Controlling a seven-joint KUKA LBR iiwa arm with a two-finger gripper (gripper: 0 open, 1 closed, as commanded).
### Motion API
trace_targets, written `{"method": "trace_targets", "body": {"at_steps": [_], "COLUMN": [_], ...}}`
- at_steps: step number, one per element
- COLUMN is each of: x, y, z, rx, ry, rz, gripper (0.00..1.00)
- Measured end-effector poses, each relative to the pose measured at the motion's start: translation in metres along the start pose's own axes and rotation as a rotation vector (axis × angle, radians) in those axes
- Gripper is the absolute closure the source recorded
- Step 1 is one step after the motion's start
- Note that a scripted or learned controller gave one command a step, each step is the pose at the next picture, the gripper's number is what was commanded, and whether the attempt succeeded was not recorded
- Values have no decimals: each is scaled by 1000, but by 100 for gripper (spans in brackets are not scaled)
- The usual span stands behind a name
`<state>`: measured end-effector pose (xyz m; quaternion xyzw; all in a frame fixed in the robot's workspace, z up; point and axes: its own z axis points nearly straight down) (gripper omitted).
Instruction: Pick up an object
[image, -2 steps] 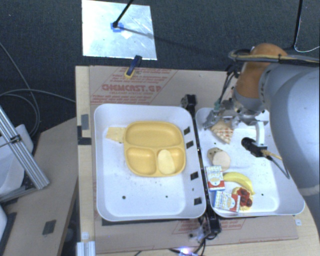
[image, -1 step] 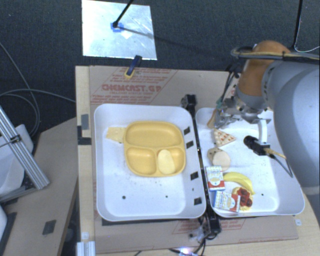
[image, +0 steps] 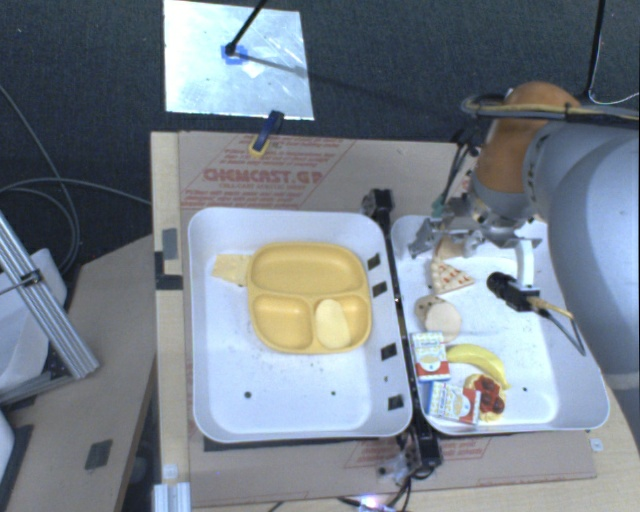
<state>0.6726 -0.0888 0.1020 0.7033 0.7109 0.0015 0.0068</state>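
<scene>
Right now your pincer (image: 462, 238) hangs low over the right bin's (image: 578, 392) far end, its grip state unreadable, just above the pizza slice (image: 450, 277), so you're mid-approach and next need a straight descent onto it.

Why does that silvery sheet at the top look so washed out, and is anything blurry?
In the camera view, the shiny sheet reflects overhead light as glare; the white bins are evenly lit with faint shadows; the close grey arm looks soft.
</scene>
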Motion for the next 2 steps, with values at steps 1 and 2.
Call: {"method": "trace_targets", "body": {"at_steps": [1, 2], "x": [-15, -14], "y": [-24, -22], "z": [18, 6], "rx": [13, 7], "ry": [7, 6], "rz": [11, 5], "gripper": [0, 100]}}
